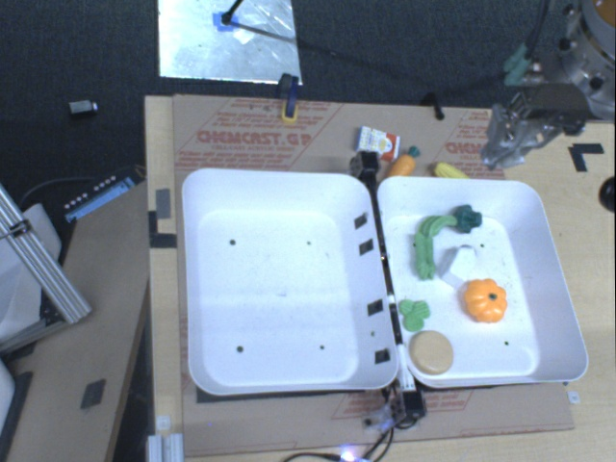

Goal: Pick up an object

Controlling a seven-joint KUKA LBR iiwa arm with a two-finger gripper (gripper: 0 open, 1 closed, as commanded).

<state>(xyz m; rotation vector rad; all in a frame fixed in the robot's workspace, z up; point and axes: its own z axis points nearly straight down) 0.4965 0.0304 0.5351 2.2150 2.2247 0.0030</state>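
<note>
Below the end effector (pixel 502 152), grip state unclear, an orange pumpkin (pixel 485 300) lies well apart.

Silver sheet (pixel 229 25) on dark floor; yellow clamp (pixel 289 99), perhaps, below.

White bins (pixel 279 186) hold an orange pumpkin (pixel 484 299), green stalk (pixel 430 242) and tan disc (pixel 431 351)

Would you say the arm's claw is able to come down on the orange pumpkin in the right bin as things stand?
Probably yes. The claw hangs above the bench past the right bin's far rim. The pumpkin lies uncovered with white floor around it, apart from the green vegetable and the tan disc.
</note>
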